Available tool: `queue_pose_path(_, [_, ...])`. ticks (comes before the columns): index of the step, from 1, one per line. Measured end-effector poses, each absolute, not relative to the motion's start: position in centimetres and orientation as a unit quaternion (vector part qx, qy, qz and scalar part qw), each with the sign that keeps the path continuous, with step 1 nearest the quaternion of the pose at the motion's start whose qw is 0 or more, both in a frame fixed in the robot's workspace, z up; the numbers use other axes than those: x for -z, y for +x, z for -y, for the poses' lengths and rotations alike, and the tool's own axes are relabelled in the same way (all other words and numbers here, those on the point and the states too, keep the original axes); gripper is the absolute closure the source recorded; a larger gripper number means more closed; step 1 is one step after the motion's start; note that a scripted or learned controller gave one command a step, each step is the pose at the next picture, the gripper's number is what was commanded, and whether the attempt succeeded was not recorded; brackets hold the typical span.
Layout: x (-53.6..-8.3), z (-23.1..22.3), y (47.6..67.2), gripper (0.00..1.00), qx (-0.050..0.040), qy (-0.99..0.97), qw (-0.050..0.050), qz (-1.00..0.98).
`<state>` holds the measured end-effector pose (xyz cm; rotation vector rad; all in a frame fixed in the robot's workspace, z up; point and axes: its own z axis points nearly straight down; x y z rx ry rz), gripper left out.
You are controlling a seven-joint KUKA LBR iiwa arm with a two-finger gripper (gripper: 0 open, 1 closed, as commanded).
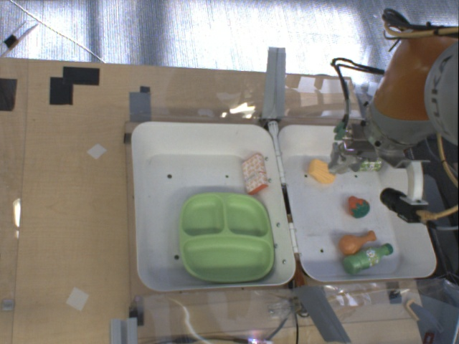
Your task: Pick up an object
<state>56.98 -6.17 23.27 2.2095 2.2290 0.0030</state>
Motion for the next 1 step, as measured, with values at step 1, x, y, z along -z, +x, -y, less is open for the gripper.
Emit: queue_pose_path(1, [-23.28, 6.2, 56.98, 0.0, -0.0009, 0.704, 0.002, -0.71])
